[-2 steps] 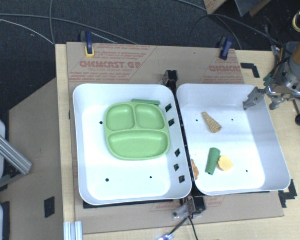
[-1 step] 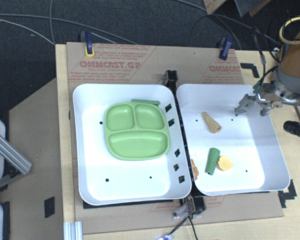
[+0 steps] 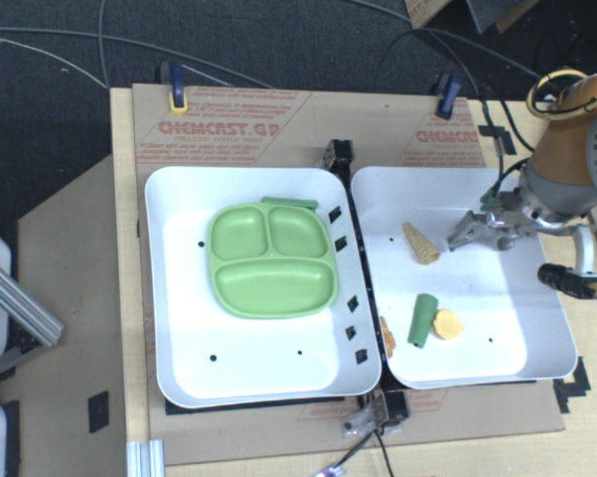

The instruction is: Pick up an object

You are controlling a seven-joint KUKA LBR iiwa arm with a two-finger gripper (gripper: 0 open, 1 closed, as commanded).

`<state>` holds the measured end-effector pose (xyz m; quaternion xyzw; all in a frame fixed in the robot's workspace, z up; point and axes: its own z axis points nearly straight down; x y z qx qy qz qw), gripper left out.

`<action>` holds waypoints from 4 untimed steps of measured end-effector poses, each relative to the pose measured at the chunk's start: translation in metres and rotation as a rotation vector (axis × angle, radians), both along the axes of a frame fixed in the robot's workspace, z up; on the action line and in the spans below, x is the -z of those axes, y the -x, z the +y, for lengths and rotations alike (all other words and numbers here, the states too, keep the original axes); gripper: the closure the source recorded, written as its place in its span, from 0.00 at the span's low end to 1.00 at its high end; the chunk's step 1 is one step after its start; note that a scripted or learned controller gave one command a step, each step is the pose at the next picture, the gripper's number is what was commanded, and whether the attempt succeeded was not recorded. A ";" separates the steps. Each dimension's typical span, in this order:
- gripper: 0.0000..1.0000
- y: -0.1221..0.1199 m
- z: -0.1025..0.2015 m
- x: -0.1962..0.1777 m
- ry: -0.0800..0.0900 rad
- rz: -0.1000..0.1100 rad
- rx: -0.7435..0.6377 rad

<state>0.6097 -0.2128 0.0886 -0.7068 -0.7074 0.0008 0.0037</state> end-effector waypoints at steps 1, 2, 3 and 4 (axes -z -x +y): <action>0.00 -0.001 0.001 0.003 0.001 -0.005 -0.001; 1.00 -0.002 0.001 -0.008 0.003 -0.007 -0.001; 1.00 0.006 0.006 -0.059 0.005 -0.010 0.000; 1.00 0.006 0.007 -0.103 0.006 -0.013 -0.001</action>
